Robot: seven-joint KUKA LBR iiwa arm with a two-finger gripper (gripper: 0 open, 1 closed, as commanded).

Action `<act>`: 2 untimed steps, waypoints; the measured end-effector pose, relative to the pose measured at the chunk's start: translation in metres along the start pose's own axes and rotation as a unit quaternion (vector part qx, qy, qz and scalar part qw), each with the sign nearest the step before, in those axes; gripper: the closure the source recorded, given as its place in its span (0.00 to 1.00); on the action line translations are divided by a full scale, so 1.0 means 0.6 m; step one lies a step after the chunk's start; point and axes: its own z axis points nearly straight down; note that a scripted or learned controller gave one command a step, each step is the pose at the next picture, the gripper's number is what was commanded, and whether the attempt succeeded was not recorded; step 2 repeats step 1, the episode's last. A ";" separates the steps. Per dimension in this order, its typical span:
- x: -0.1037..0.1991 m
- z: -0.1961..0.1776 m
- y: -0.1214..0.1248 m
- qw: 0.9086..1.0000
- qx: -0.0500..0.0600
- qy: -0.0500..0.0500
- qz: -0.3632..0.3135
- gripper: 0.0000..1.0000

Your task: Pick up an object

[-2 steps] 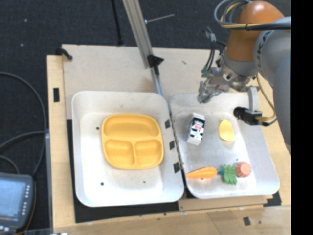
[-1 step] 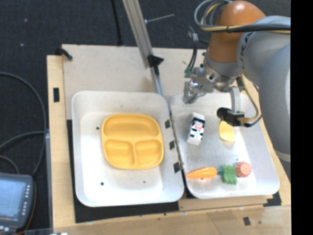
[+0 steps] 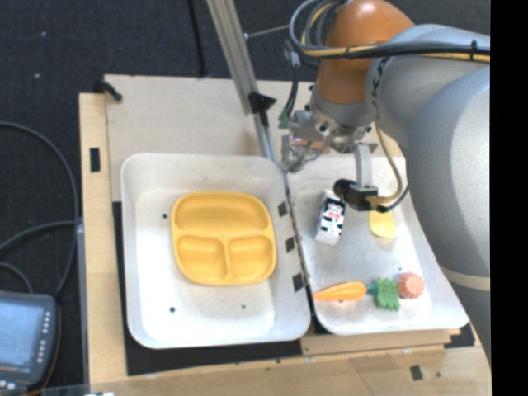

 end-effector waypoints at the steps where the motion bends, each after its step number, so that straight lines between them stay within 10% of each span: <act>1: 0.089 -0.036 0.013 1.000 -0.001 0.000 0.000 1.00; 2: 0.089 -0.036 0.013 1.000 -0.001 0.000 0.000 1.00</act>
